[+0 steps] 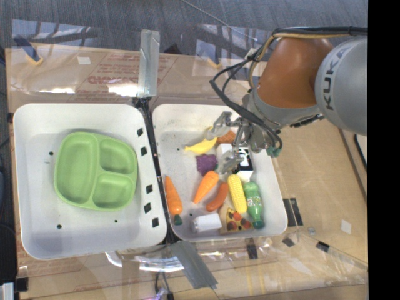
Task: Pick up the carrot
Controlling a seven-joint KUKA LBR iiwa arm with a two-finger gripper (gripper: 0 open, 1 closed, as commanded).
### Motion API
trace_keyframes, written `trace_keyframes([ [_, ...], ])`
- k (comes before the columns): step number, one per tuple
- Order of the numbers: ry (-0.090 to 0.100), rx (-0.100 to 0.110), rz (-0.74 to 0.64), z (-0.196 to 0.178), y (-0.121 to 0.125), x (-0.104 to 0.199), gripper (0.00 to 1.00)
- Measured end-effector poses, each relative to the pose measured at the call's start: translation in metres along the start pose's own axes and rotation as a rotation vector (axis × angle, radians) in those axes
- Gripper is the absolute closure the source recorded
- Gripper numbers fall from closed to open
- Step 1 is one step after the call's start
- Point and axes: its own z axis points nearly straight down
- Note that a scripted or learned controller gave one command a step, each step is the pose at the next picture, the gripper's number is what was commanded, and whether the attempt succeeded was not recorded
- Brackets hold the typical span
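Note:
Several orange pieces lie in the right bin (275, 186). A tapered carrot (205, 187) lies in the middle, slanting up to the right. A second slim carrot with a green end (172, 196) rests against the bin's left wall. My gripper (225, 144) hangs over the bin's back half, up and right of the middle carrot, and it is open. One fingertip (219, 126) is near the banana (201, 146), the other (230, 161) beside the purple grapes (206, 163). A small orange piece (227, 137) shows between them; what it is I cannot tell.
The right bin also holds a corn cob (236, 193), a green bottle (252, 203), an orange-red piece (219, 197) and a white cylinder (206, 222). A green divided plate (95, 169) sits in the left bin (31, 217). Cables loop above the wrist.

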Motion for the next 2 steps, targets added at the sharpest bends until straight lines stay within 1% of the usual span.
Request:
trace_keyframes([
  [1,0.000,-0.002,-0.043,0.119,0.011,0.023,0.00],
  [2,0.004,-0.003,0.518,0.119,-0.005,0.076,0.00],
])
